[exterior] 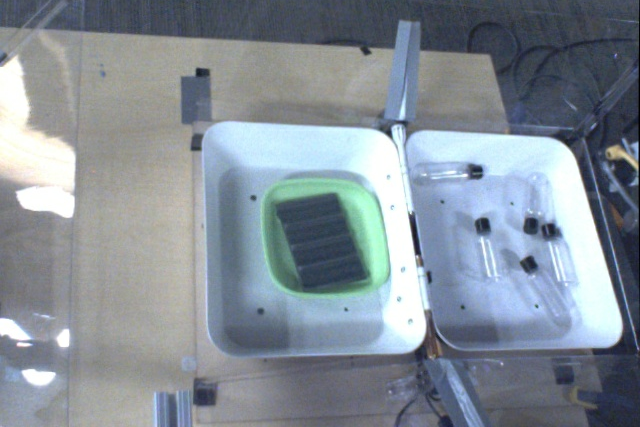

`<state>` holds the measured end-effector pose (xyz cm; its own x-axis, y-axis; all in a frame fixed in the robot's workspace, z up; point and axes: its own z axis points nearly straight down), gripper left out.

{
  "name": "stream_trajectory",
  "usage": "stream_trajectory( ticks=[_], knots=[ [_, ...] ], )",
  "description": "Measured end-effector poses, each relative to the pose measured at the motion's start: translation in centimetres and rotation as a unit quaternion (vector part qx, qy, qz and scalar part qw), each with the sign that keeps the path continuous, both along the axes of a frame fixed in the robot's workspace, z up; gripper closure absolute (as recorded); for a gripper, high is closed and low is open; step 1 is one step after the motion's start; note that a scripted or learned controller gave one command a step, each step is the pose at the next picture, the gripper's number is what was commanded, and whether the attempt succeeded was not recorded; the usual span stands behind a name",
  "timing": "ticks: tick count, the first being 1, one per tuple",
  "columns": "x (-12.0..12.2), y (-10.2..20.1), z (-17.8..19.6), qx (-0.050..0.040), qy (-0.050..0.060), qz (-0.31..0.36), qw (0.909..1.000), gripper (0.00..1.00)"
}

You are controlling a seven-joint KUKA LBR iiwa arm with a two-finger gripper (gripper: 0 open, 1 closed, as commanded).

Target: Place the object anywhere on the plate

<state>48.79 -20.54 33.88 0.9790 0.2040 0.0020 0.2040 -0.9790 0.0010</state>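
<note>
A light green square plate (372, 215) rests in the middle of the left white bin (225, 245). A dark grey ribbed rectangular object (320, 242) lies flat on the plate, turned a little off square. In the right white bin (590, 315) lie several clear tubes with black caps: one near the back left (448, 173), one in the middle (487, 250), others at the right (555, 260).
A grey upright post (403, 75) stands behind the seam between the two bins. Cables lie on the floor at the back right (560, 65). The wooden bench (100, 215) stretches to the left of the bins.
</note>
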Motion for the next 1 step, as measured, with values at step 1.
stream_trajectory(
  ticks=[1],
  knots=[
    [0.05,-0.01,2.16,-0.0010,-0.002,0.004,1.0000,0.00]
  ],
)
